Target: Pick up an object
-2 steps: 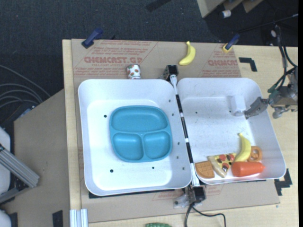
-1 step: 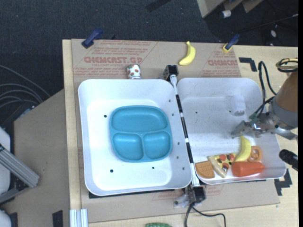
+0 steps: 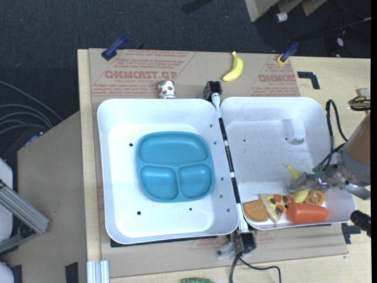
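the toy food (image 3: 293,207) lies heaped at the lower right of the frame, in the right bin (image 3: 259,117). it looks light, rigid and slick (take the carrot-like piece mid-body). the gripper (image 3: 312,181) hangs over it; i cannot tell its state.

We see the arm (image 3: 359,149) sliced off by the right edge, only its wrist in frame. The gripper (image 3: 315,180) sits low among toy food (image 3: 303,188) and we can't make out its fingers. A green thing (image 3: 197,280) is clipped by the bottom edge, too little to name.
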### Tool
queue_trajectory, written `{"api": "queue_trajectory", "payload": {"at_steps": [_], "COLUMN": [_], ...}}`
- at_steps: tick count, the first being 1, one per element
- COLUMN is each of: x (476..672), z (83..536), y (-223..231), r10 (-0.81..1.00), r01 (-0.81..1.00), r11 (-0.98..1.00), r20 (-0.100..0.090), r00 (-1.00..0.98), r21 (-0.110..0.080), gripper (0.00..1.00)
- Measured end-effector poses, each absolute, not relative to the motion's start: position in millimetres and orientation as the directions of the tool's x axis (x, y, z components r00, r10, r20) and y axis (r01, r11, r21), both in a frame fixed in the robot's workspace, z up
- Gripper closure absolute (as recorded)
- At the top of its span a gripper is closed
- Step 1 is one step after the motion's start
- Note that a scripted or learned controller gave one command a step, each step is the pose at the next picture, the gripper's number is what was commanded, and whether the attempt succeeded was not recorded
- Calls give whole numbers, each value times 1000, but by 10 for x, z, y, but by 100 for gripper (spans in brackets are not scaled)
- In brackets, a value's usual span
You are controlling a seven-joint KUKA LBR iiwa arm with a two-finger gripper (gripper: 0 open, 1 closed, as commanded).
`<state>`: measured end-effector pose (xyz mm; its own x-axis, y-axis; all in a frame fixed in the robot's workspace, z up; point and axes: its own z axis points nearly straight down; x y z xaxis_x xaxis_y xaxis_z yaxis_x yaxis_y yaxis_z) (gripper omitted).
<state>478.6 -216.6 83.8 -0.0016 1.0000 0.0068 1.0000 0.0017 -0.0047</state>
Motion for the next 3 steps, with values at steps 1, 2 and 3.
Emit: {"api": "queue_trajectory", "payload": {"at_steps": [1, 2, 3], "x": [4794, 4800, 4795], "z": [940, 1996, 2478], "y": [-2181, -1604, -849], "r10": [1000, 1000, 1000], "r01": [1000, 1000, 1000], "r11": [0, 2, 1], "r20": [2, 0, 1], "r00": [0, -2, -1], "r21": [0, 1, 0], "gripper": [100, 100, 100]}}
